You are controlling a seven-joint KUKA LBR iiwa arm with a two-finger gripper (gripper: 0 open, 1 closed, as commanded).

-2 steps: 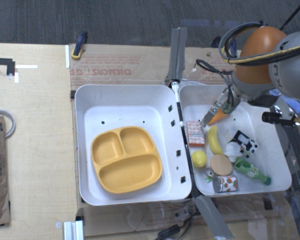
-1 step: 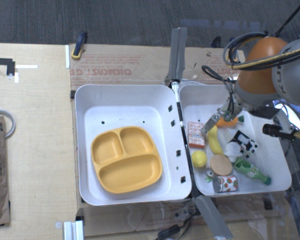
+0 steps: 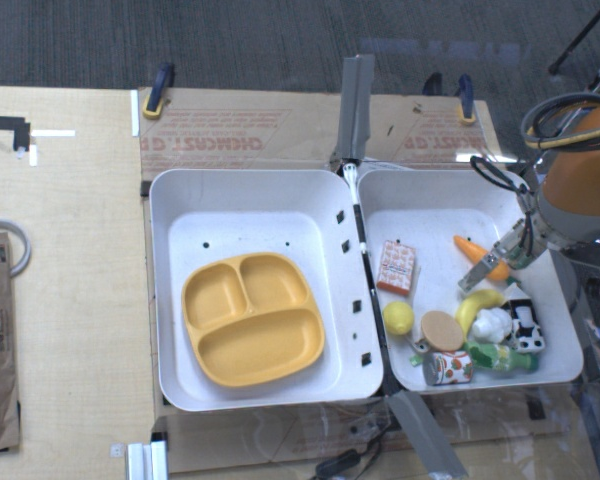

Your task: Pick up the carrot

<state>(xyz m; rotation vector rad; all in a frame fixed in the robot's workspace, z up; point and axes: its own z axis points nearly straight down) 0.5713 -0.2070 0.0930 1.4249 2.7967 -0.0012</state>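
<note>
You can see the gripper (image 3: 488, 271) low in the right bin (image 3: 420, 193), its tips at the carrot (image 3: 469, 249) by the far right side, though whether they are apart you cannot tell.

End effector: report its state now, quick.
End effector: at the carrot in the right bin; grip state cannot be told.
</note>
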